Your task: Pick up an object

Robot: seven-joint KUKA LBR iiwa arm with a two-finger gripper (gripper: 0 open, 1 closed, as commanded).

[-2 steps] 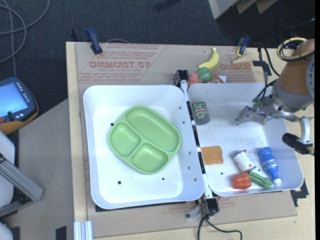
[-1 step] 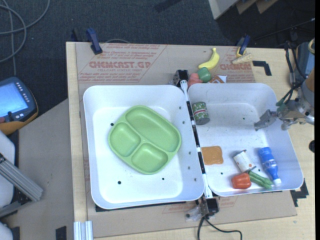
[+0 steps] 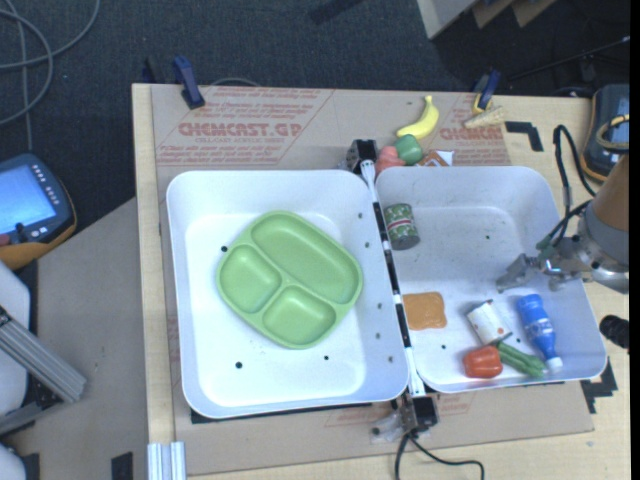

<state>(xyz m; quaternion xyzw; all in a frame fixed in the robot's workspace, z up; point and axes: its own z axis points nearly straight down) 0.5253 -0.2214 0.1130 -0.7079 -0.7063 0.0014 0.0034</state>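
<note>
- Camera view: two white bins sit side by side on the bench, left bin [image 3: 200,368] and right bin [image 3: 470,183]. Using the right bin as the landmark for everything.
- The gripper [image 3: 528,271] hangs over the right side of that bin, just above the blue bottle [image 3: 537,328]. Its fingers look spread apart with nothing between them, so it's not holding anything.
- Inside the right bin: a small green can [image 3: 400,225] near the left wall, an orange sponge-like square [image 3: 425,310] lower left, a white roll [image 3: 488,319] beside the bottle, and a red pepper [image 3: 482,362] with a long green pod [image 3: 522,358] along the front edge.
- Left of the right bin, the other bin holds a green divided plate [image 3: 290,279].
- Just behind the right bin's back-left corner, on the bench, there's a toy banana [image 3: 421,122] and a couple of small fruit pieces [image 3: 398,152].
</note>
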